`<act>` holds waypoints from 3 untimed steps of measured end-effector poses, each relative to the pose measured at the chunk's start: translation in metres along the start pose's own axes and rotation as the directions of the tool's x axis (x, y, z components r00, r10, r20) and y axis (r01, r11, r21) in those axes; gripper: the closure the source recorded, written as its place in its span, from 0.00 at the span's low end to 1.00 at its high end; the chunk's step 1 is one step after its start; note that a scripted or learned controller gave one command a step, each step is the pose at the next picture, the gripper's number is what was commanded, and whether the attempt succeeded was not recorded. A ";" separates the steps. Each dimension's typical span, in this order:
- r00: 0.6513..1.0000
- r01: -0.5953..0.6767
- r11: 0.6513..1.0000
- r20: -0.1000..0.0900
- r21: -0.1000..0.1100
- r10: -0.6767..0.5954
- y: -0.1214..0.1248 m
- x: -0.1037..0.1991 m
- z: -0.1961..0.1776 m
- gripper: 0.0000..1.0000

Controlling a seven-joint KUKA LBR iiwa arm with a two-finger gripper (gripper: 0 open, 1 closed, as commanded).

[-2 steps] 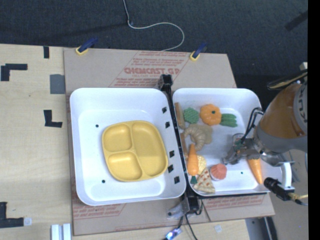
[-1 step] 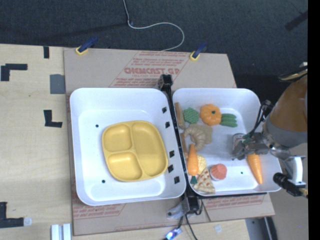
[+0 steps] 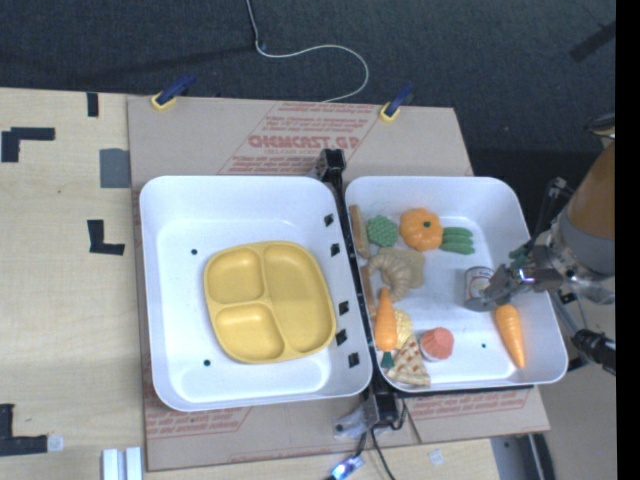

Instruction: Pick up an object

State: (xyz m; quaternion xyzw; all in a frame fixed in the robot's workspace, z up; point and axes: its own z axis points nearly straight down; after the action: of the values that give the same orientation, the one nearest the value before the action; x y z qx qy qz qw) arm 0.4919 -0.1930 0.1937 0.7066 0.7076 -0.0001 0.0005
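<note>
Toy food pieces, any of which can serve as the object to pick, lie in the right shallow white plastic bin point(image 3: 505, 200). Along its far side you see a dark green ridged toy vegetable point(image 3: 381, 231), a small orange plastic pumpkin with a green stem point(image 3: 421, 228) and a green pea pod point(image 3: 457, 239). Near the divider lies a beige lumpy toy piece point(image 3: 395, 271), and below it a slim orange carrot point(image 3: 384, 318) beside a yellow corn piece point(image 3: 402, 324). At the near edge you find a tan waffle-patterned wedge point(image 3: 408, 364) and a round red slice point(image 3: 436, 344). A larger orange plastic carrot point(image 3: 511, 334) lies by the right wall, pointing toward the near rim. The two-finger gripper point(image 3: 490, 288) hangs low over the right part of this bin, just above that larger carrot; you cannot tell how its fingers stand, because the metal parts blur together there. The left shallow white bin point(image 3: 165, 208) holds a yellow three-compartment plastic plate point(image 3: 268, 300), resting flat near its centre. Both bins sit on a brown cardboard sheet point(image 3: 300, 138).
</note>
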 end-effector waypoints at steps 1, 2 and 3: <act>1.000 0.000 1.000 -0.001 0.002 0.000 0.001 0.000 -0.031 1.00; 1.000 0.005 1.000 -0.004 0.006 -0.005 -0.006 0.060 -0.032 1.00; 1.000 0.006 1.000 -0.004 0.006 -0.006 0.008 0.120 -0.027 1.00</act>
State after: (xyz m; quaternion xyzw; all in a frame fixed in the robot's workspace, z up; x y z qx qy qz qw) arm 0.5001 -0.0725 0.2207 0.7044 0.7098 -0.0009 -0.0031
